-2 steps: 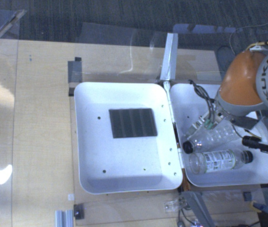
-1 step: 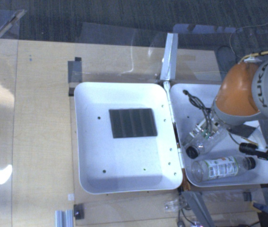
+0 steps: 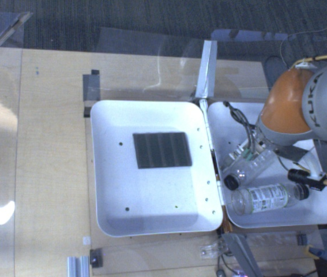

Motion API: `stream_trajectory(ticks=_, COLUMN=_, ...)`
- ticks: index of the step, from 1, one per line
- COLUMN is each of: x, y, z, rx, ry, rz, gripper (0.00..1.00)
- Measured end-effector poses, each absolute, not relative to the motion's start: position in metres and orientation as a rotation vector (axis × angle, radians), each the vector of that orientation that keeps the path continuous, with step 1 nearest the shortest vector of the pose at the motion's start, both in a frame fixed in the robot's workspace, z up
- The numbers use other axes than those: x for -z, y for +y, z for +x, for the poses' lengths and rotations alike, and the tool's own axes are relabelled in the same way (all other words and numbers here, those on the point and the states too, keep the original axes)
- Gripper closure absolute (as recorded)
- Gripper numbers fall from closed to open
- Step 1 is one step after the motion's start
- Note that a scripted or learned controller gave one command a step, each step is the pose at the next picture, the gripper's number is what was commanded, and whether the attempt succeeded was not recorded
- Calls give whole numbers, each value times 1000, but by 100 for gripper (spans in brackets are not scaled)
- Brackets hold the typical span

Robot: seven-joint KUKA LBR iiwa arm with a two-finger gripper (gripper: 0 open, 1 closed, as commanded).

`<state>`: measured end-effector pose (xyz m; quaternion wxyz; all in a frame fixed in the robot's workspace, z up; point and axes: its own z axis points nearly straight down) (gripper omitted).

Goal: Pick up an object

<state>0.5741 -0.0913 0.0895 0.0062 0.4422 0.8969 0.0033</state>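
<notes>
The arm (image 3: 301,105), grey with its orange band, rises closest to the lens at the right and hangs over the right bin (image 3: 324,215), hiding much of its far half.

From the left: the left bin (image 3: 151,166) holds only a dark ribbed mat (image 3: 162,150) lying flat near its middle. Across the divider, two clear plastic bottles lie on their sides in the right bin. One bottle (image 3: 248,167) is tilted, with its black cap toward the divider; the other, a labelled bottle (image 3: 267,198), lies nearer the front wall, close beside the first.

The gripper (image 3: 254,149) appears to be down at the tilted bottle's upper end, among wires, but whether its fingers are apart or together I cannot tell.

The risk, as I judge it: both bottles are smooth, round and clear, so either could roll or squirt out of a pinch. The neighbouring bottle may also be nudged, and the loose cables could snag.
</notes>
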Motion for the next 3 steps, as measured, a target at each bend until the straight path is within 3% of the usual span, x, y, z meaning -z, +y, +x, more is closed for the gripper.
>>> stream_trajectory(ticks=1, x=-184, y=-63, z=609, rx=-5, ry=2725, rz=1552, gripper=0)
stream_trajectory(ticks=2, x=-93, y=-97, z=587, rx=-4, ry=2798, rz=1423, gripper=0)
stream_trajectory(ticks=3, x=-101, y=-97, z=589, rx=-8, ry=2795, rz=1419, gripper=100)
